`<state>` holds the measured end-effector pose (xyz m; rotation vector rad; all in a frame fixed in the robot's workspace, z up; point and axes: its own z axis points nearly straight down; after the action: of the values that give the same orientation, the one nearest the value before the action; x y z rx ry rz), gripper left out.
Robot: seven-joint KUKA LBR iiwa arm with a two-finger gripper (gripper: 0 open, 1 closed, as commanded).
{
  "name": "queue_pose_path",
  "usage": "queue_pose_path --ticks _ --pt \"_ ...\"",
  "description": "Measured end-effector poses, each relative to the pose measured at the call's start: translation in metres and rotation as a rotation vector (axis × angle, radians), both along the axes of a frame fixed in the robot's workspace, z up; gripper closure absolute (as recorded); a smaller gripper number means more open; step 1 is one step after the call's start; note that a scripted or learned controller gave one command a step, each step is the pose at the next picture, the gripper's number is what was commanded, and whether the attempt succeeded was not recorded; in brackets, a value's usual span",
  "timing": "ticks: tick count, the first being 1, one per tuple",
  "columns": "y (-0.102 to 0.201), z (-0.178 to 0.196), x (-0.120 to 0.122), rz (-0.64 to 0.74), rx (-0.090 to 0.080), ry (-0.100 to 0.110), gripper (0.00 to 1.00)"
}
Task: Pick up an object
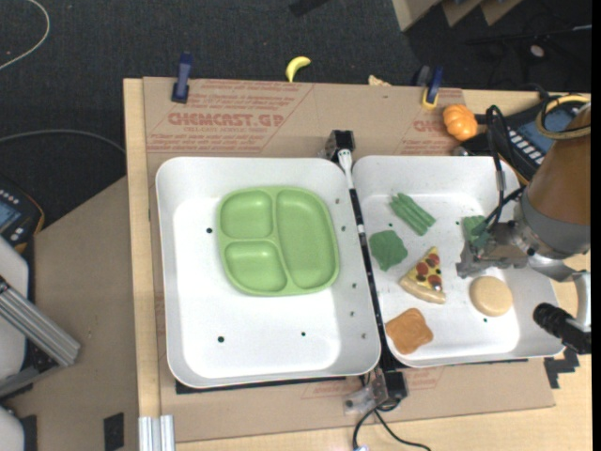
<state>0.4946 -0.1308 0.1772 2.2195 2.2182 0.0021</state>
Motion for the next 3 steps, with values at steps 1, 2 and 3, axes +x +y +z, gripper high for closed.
queue_pose_path --ticks 1,2,3 --pt "0.063 0.008 -0.016 0.006 0.005 0.007 1.00" --pt "0.136 0.068 -0.014 0.010 0.005 -0.004 1.00" --pt "0.098 0.004 0.086 0.000 -0.002 0.000 1.00"
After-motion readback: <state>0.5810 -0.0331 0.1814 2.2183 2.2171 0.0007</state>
